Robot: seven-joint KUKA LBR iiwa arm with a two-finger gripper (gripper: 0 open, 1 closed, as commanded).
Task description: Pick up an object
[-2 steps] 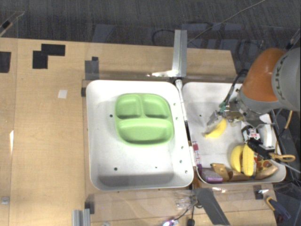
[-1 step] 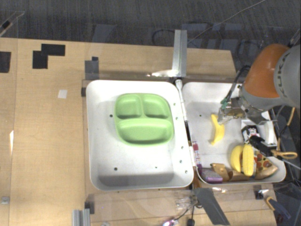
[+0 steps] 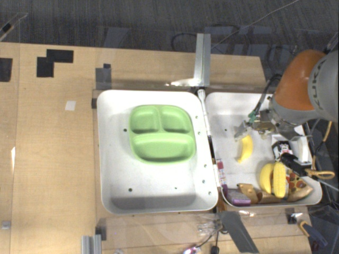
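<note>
Crowding bin corner (image 3: 312, 197): half-hidden toys (image 3: 275, 187), indistinct.

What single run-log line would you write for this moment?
arm: over right bin | gripper: above small banana, nothing seen held | left bin: green tray

No text, label, brand or number can be read anywhere — not on the desk (image 3: 47, 142), not on either bin.
</note>
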